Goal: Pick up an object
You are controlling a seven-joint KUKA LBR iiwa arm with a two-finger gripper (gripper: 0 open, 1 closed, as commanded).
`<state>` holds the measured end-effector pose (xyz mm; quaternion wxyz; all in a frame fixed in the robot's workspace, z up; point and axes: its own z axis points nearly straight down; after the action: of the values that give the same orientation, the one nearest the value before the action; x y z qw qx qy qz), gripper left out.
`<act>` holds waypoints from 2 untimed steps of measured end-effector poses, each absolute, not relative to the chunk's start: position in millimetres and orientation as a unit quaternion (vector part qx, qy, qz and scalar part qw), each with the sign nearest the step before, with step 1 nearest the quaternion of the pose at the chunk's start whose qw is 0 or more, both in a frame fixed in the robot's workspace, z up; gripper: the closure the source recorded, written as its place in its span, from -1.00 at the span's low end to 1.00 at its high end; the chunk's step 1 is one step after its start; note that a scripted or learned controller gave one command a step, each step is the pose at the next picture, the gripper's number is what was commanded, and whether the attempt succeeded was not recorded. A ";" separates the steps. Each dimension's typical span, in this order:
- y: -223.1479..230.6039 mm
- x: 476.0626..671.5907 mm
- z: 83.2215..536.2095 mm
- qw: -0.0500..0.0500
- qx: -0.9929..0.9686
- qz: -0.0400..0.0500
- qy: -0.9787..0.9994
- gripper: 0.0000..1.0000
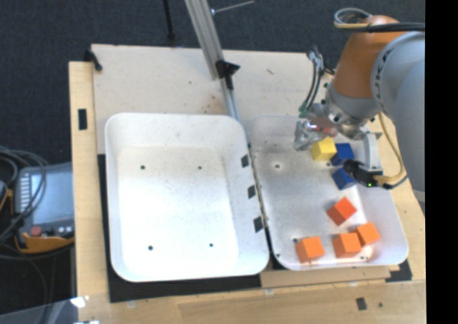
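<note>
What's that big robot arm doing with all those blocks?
The arm's gripper is down in the right bin, right beside a yellow block and two blue blocks. It is trying to pick one up; no grasp is visible. Four orange blocks sit nearer the front. The left bin sits alongside.

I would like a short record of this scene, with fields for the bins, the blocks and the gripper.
bins: left bin and right bin, white, side by side
blocks in right bin: yellow block, blue blocks, four orange blocks
orange blocks position: near front right corner
gripper: over rear of right bin, beside yellow block
grip state: cannot tell
</note>
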<state>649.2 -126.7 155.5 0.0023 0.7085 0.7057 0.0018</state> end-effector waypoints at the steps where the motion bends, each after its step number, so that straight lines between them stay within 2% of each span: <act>1: -118.5 652.6 204.9 0.002 0.706 0.002 0.709 1.00; 2: -119.5 653.7 229.8 0.002 0.705 0.002 0.709 1.00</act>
<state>653.7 -119.5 229.8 0.0017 0.7050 0.7092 0.0016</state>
